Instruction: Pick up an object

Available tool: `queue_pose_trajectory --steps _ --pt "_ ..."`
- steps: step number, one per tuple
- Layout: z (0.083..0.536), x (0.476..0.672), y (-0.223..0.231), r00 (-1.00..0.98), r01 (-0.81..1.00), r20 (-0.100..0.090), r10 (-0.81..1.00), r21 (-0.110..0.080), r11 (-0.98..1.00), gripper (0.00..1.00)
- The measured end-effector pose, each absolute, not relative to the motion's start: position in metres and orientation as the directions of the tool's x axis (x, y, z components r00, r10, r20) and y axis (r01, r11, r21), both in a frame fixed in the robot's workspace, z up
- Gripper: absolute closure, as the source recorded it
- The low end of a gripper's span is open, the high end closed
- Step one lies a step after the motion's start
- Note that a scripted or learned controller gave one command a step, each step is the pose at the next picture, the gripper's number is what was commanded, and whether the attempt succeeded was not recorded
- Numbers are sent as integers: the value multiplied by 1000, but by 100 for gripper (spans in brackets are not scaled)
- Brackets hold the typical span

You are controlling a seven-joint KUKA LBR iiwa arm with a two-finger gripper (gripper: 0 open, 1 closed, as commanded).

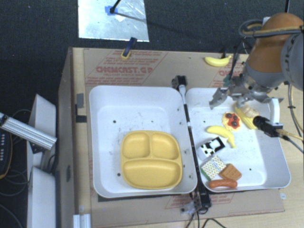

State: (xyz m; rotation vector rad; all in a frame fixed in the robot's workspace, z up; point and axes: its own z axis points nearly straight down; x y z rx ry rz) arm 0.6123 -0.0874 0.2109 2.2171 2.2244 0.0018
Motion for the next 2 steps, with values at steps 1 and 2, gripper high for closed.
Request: queue_pose_trajectory --steps 1,2 --pt "108 585 -103 -1 1000 0 1000 -1 1 0" --pt "84 577 -119 -1 1000 0 1000 1 1 0"
